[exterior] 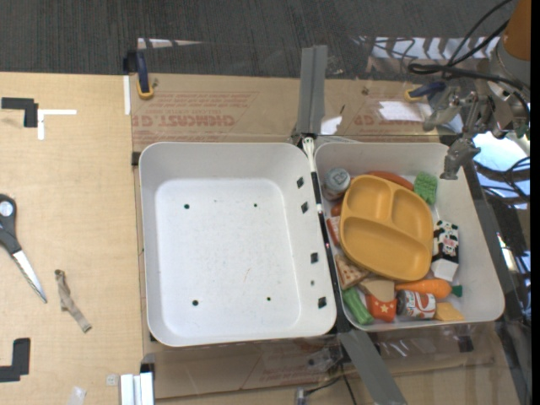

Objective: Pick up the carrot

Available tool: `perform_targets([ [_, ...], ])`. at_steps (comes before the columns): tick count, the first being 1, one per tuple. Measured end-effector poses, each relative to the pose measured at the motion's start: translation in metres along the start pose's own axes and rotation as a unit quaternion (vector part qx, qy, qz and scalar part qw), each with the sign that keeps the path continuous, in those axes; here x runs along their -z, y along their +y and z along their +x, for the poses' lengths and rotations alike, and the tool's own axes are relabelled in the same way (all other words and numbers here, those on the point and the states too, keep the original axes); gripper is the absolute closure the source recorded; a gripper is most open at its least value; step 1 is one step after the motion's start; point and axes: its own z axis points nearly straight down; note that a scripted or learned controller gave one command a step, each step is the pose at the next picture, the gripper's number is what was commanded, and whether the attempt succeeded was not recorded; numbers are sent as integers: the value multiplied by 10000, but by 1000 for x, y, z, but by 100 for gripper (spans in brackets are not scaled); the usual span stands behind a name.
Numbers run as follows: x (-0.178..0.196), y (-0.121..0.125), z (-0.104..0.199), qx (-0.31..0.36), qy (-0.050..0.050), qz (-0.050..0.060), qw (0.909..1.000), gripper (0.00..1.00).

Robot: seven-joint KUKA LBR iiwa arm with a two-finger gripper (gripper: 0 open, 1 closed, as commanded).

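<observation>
Orange is what I look for first, and I find the carrot [429,288] low in the right bin [485,251], lying near the front wall just beside the lower edge of the yellow plate [386,226], its green tip pointing right. The plate is a divided one, tilted across a heap of toy food that crowds the bin: a strawberry [381,308] and a green pod [357,308] sit at the front left, a tin [338,180] at the back left, a green block [426,186] at the back right, and a black-and-white carton [445,243] against the plate's right side. The left bin [228,241] sits touching the right one along their shared wall. From my seat I see the gripper [456,157] at the right bin's back right corner, above the rim and well apart from the carrot, with nothing between its fingers; whether they are spread or closed I cannot tell at this angle. Cables trail behind it. On the wooden bench [67,226] to the left lie scissors [17,256], well apart from both bins.
</observation>
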Motion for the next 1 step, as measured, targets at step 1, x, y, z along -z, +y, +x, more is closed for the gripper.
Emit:
perform_targets([
  [1, -101, 26, -16, 271, -4, -3, 9996, 0],
])
